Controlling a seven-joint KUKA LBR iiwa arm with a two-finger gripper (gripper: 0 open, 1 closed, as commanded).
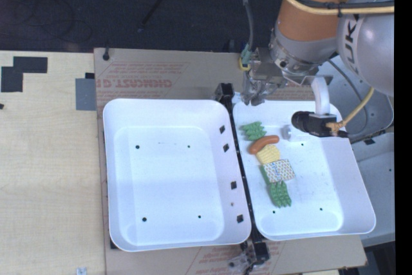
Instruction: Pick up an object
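1. The hand (255, 94) is seen above the far rim of the right bin (335, 203); whether it is open cannot be told.
2. An orange sausage-like piece (264, 143), a yellow block (268, 154), a patterned piece (279, 170) and green pieces (279, 193) are clustered in that bin, near the left bin (122, 138).

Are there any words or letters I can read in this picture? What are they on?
Red print on the cardboard under the bins: upside down and blurred, too unclear to read.
Red print on the cardboard's front edge: too blurred to read.
Dark letters on the arm: partly cut off, not readable.
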